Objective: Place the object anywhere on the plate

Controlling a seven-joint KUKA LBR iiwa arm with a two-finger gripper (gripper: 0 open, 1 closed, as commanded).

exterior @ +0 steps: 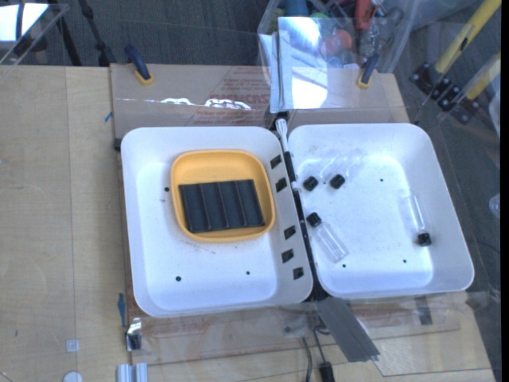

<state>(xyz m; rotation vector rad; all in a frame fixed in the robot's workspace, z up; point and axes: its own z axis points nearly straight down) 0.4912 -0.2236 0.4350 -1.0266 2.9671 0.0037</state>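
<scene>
A yellow plate [184,169] lies in the left white bin [151,245], toward its back. A dark grey ribbed rectangular object [221,205] rests flat on the plate, covering most of its middle. In the right white bin [445,245] lie several clear vials with black caps. One vial [329,239] is near the bin's left wall, another [414,213] is by the right wall, and two [328,173] sit close together toward the back.
A row of small black tabs [288,231] runs along the seam between the bins. A clear plastic box [342,14] of coloured items stands behind the right bin. Clamps [140,68] hold the board at the back. Bare wooden bench [56,213] spreads to the left.
</scene>
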